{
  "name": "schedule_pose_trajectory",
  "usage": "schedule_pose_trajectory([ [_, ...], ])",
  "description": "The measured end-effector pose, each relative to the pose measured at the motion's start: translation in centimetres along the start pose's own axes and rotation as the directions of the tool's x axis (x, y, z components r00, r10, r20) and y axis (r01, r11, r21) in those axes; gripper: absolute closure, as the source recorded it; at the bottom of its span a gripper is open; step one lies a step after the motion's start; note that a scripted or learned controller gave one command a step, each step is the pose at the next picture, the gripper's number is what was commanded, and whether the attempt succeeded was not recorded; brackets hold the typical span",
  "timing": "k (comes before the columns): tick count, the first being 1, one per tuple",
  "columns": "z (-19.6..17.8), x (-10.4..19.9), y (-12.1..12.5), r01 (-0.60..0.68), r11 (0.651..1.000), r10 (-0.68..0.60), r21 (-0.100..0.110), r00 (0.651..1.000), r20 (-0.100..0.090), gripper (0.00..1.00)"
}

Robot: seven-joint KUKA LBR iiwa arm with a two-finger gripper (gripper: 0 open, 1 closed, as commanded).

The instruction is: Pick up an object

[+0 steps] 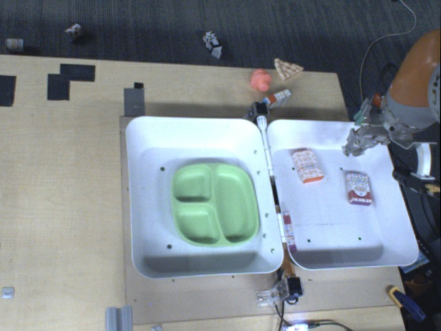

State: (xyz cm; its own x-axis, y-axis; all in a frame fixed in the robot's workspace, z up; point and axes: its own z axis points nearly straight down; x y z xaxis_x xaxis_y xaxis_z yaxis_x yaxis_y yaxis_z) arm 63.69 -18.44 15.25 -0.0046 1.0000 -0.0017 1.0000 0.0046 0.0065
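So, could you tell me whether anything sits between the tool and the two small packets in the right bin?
Nothing visible does. The tool hangs over the right white bin's upper right part. The red-and-white packet lies just below it, the orange-and-white packet to its left, with bare bin floor between.

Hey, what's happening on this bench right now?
A grey and orange robot arm reaches in from the right, its hand at the upper right part of the right bin. Two small red and white packets lie flat in that bin, neither one held. The left bin holds a green divided tray.
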Motion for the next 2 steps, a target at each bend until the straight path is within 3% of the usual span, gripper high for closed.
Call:
schedule_pose_trajectory([
  [1,0.0,0.0,0.0,0.000,1.000,0.000,0.001,1.000,-0.001,0.00],
  [2,6.2,3.3,1.0,0.001,1.000,-0.001,-0.003,1.000,0.000,0.00],
])
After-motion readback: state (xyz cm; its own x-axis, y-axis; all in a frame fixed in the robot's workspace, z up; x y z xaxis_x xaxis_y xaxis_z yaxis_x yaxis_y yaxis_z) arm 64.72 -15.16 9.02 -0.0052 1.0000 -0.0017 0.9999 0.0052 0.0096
